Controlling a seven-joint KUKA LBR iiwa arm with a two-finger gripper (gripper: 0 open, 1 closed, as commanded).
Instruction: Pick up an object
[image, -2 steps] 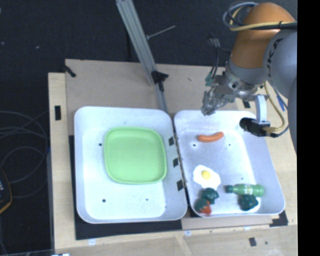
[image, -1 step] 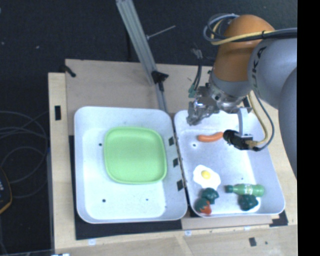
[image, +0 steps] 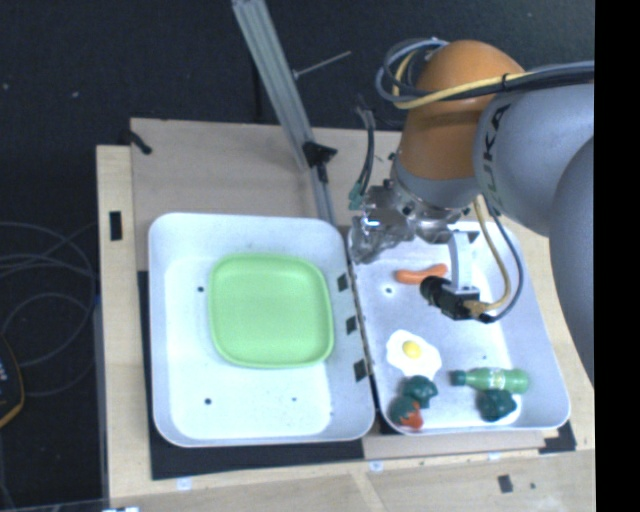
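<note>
The gripper (image: 368, 238) hangs at the right bin's far-left corner — grip unreadable — carrot (image: 420, 273) just beside it.

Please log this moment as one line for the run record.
arm: over right bin | end effector: at bin's top-left corner | carrot: lying loose | fried egg, green bottle: untouched

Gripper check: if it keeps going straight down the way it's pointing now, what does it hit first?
Most likely bare floor of the right bin, near its upper left corner by the divider. The gripper hangs over that spot, and the orange carrot lies just to its right, seemingly off that line, though depth is hard to judge from this slanted view.
</note>
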